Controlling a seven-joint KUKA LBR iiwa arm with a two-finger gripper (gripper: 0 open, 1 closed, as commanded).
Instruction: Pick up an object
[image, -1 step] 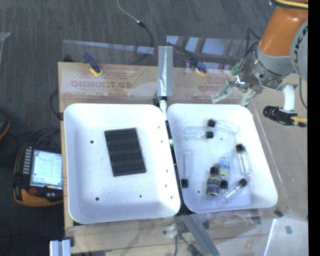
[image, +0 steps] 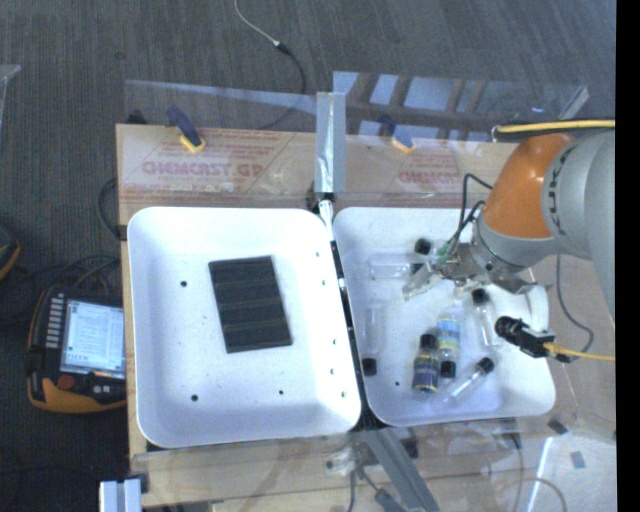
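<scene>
The claw (image: 425, 277) hangs low over the upper part of the right bin (image: 520, 405), and whether it is released or clenched I cannot tell: glare and clear plastic around its tip hide that. Just beside its tip, toward the bins' shared wall, lies a clear vial (image: 385, 267), almost lost against the white floor. Below the claw, toward the near rim, two small bottles with dark caps (image: 436, 350) lie close together, and a thin capped tube (image: 470, 378) rests beside them. A loose black cap (image: 369, 366) sits farther off toward the divider. Well away from the claw, in the left bin (image: 160, 400), a flat black ribbed slab (image: 250, 303) lies alone. The nearest candidate looks to be the clear vial. I judge it light, stiff and smooth, so likely to slip or roll if nudged; it may crack if squeezed hard. Closing across the middle of its barrel, square to its long axis, seems the safest hold. The capped bottles would offer more grip at the body just under the cap.
</scene>
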